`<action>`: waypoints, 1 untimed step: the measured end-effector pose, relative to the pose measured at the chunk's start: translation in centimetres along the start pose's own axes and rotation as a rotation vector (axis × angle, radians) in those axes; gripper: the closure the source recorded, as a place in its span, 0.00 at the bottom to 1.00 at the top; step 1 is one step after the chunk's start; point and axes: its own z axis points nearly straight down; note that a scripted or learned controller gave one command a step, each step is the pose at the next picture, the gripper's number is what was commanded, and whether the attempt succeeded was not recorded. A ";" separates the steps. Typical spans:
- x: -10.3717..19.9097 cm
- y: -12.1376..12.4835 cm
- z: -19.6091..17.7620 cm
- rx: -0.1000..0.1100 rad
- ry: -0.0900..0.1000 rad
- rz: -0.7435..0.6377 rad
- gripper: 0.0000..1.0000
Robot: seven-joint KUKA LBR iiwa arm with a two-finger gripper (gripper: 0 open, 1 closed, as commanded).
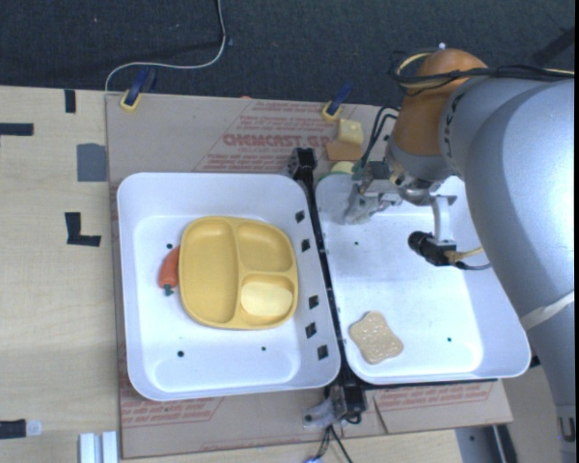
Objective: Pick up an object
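Note:
A tan toast-shaped piece (376,338) lies near the front of the right bin (463,350). In the left bin (145,258) sits a yellow divided plate (227,258) holding a pale yellow lump (266,298); an orange-red object (168,269) peeks out from under the plate's left edge. My gripper (365,201) hangs over the back left corner of the right bin, well behind the toast piece. Nothing shows between its metal fingers.
A black divider strip (314,258) runs between the two bins. Small tan and pale blocks (345,143) sit on the cardboard behind the right bin. The grey arm (521,181) covers the right bin's right side. A cable (444,251) trails over the bin.

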 end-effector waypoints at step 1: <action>0.0 0.0 0.0 0.000 -0.001 0.000 0.00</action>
